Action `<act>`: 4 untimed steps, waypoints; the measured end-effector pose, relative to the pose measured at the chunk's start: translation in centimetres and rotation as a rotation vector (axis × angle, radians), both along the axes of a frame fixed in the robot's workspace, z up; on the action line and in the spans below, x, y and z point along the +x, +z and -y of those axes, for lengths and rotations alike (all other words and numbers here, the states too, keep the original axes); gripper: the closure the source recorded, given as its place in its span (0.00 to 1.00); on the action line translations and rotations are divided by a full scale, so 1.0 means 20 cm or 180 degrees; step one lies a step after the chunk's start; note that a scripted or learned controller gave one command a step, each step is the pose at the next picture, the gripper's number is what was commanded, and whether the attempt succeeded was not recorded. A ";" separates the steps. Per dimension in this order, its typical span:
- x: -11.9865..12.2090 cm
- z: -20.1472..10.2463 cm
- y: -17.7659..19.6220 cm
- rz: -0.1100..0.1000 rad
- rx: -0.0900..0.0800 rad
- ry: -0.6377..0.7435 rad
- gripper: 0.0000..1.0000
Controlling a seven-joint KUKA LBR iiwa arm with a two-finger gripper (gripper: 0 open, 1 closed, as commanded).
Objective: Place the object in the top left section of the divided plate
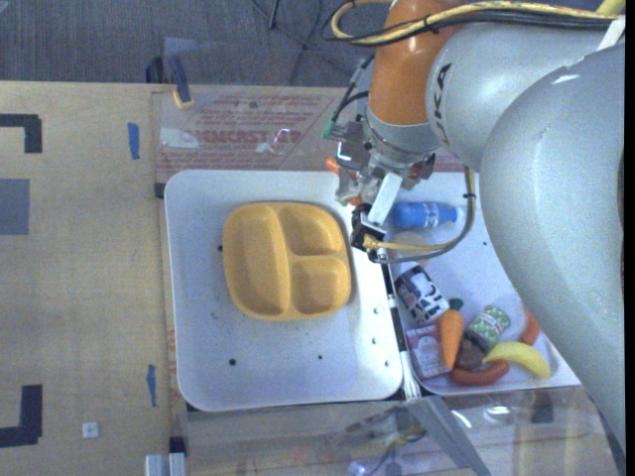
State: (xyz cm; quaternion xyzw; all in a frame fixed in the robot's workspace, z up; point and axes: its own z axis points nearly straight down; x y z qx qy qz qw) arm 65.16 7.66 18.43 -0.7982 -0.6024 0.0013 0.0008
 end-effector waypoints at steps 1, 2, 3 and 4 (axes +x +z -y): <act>-0.11 -0.03 0.00 -0.0004 0.0001 -0.0626 1.00; -0.15 -0.06 0.00 -0.0003 0.0003 -0.0259 1.00; -0.21 -0.13 -0.06 -0.0003 0.0004 0.0334 1.00; -0.10 -0.04 0.00 0.0016 0.0002 0.0581 1.00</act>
